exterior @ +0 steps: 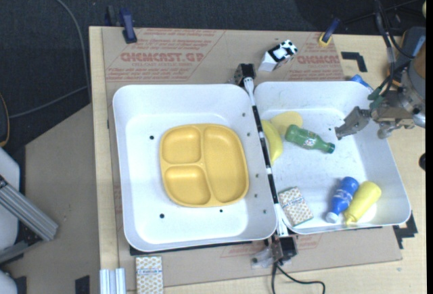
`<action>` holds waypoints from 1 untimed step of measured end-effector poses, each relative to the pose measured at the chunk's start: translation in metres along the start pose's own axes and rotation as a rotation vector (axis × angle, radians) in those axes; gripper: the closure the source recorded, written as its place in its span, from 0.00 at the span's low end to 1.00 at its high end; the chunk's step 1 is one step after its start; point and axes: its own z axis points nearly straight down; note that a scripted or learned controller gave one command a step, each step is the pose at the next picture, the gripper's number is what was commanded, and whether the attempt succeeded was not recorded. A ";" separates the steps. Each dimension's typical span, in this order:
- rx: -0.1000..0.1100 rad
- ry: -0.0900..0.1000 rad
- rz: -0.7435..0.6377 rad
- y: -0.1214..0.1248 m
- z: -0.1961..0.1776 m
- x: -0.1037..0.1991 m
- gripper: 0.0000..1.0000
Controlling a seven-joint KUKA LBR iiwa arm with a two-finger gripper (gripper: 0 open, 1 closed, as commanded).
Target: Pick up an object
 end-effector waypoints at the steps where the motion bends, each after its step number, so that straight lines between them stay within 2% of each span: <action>1: 0.002 0.000 0.001 -0.036 0.125 -0.037 0.00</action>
